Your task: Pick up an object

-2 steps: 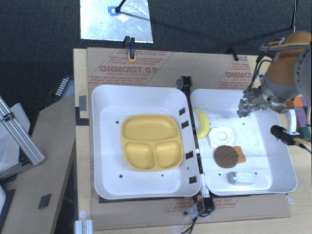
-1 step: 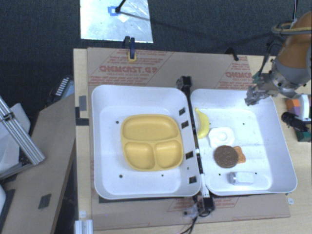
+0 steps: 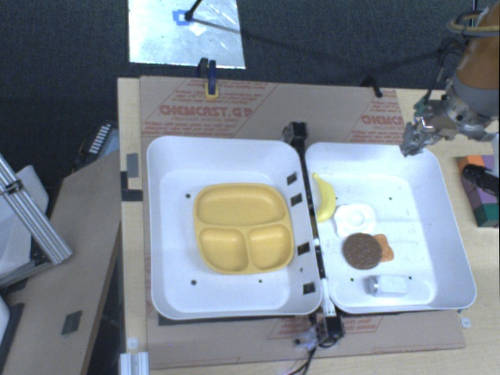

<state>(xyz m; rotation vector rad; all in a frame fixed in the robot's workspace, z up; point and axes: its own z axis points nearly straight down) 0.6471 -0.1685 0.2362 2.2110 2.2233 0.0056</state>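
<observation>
Lying in the right bin (image 3: pixel 437 209), a curved yellow banana (image 3: pixel 325 197) hugs its left wall, beside a white fried egg (image 3: pixel 353 219), a round brown cookie (image 3: pixel 362 251) and a white block (image 3: pixel 388 285). The left bin (image 3: pixel 168 209) holds a yellow three-compartment tray (image 3: pixel 240 227). The pincer (image 3: pixel 412 145) hangs over the right bin's far right corner, carrying nothing.

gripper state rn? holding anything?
Gripper: over the right bin's top right corner, nothing held; open or shut cannot be told.

The arm (image 3: pixel 476 69) is cut off at the right edge, its gripper (image 3: pixel 412 143) seemingly blurred.
</observation>
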